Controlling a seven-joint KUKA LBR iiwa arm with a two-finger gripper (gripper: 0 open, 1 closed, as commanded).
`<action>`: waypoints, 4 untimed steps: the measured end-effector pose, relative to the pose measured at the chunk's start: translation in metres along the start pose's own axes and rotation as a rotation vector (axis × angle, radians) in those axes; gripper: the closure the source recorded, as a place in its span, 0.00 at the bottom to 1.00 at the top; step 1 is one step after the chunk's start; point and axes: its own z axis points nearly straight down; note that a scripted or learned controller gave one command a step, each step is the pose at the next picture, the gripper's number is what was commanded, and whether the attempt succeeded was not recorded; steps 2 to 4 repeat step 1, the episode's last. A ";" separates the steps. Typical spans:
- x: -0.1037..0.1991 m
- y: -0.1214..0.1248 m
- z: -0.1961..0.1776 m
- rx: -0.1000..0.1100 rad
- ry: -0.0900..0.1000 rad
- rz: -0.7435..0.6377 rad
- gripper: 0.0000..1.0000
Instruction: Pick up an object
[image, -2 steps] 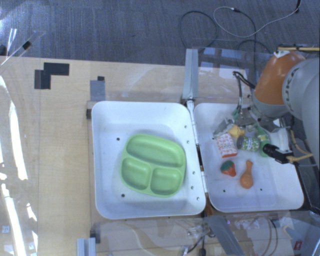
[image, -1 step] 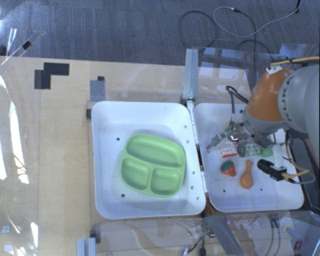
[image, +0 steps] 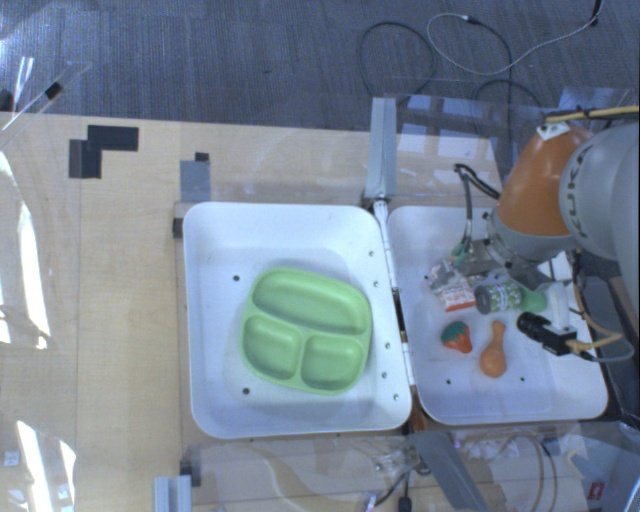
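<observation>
wooden bench (image: 110, 330), two white bins (image: 215, 400), one green tray (image: 305, 328), gripper (image: 478, 262) state unclear

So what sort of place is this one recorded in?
Most likely a robotics lab bench set up for bin picking: two shallow white bins, left bin holding a green divided tray, right bin with small toy food items, a grey and orange robot arm, and loose cables on the floor.

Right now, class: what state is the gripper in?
Gripper: over the right bin, near the small packet; open, shut or holding something cannot be told.
</observation>
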 end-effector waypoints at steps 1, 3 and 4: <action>0.025 0.042 -0.087 0.006 -0.001 -0.104 1.00; 0.025 0.042 -0.087 0.006 -0.001 -0.104 1.00; 0.025 0.042 -0.087 0.006 -0.001 -0.104 1.00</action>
